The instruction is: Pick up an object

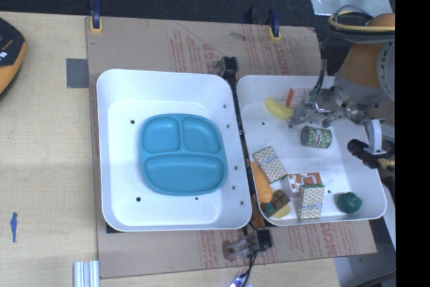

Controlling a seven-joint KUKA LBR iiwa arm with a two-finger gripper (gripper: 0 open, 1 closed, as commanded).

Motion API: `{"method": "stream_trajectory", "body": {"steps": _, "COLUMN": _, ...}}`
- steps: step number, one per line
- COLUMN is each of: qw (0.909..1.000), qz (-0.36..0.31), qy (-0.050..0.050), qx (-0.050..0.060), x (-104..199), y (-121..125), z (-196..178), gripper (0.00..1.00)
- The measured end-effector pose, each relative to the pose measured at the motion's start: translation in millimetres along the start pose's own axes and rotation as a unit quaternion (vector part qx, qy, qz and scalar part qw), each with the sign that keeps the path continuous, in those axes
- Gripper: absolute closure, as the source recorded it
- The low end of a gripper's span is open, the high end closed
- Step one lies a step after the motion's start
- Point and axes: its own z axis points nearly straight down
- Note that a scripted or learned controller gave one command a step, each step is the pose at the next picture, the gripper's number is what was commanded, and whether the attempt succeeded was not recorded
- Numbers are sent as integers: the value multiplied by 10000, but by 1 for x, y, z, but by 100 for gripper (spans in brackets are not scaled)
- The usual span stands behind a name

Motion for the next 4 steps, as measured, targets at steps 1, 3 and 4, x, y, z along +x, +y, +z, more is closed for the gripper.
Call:
{"method": "stream_trajectory", "body": {"steps": 1, "qw": 10000, "qz": 26, "qy": 7, "qx": 38, "x": -15, "y": -22, "z": -1, "gripper": 0}}
{"method": "stream_trajectory", "body": {"steps": 3, "qw": 10000, "qz": -5, "qy": 2, "qx": -17, "x": 20, "y": 32, "z": -67, "gripper": 100}}
{"method": "stream_trajectory", "body": {"steps": 4, "qw": 10000, "qz": -19, "qy": 18, "qx": 32, "x": 98, "y": -28, "z": -104, "gripper": 100}}
